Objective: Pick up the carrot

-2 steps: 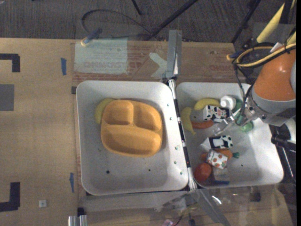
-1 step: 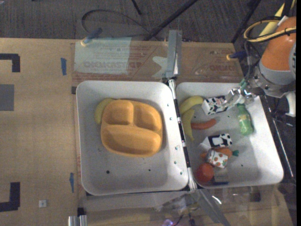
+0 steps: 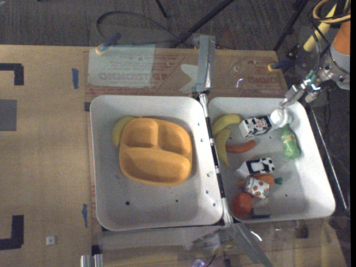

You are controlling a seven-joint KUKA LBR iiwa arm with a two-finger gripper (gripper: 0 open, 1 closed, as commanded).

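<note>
The carrot [image 3: 267,179] is a short orange piece with a green tip pointing right. It lies in the right bin [image 3: 317,177], low in the middle, partly tucked behind a small spotted carton [image 3: 257,187]. My gripper [image 3: 293,95] hangs over the bin's far right corner, well above and to the right of the carrot and apart from it. Nothing shows between its fingers. The grey arm [image 3: 340,57] comes in from the upper right.
The right bin also holds two bananas [image 3: 223,131], a red sausage [image 3: 241,147], two cow-print cartons [image 3: 255,126], a green bottle [image 3: 289,143] and a red-orange ball [image 3: 242,203]. In the left bin [image 3: 105,166] lies an orange divided plate [image 3: 156,151].
</note>
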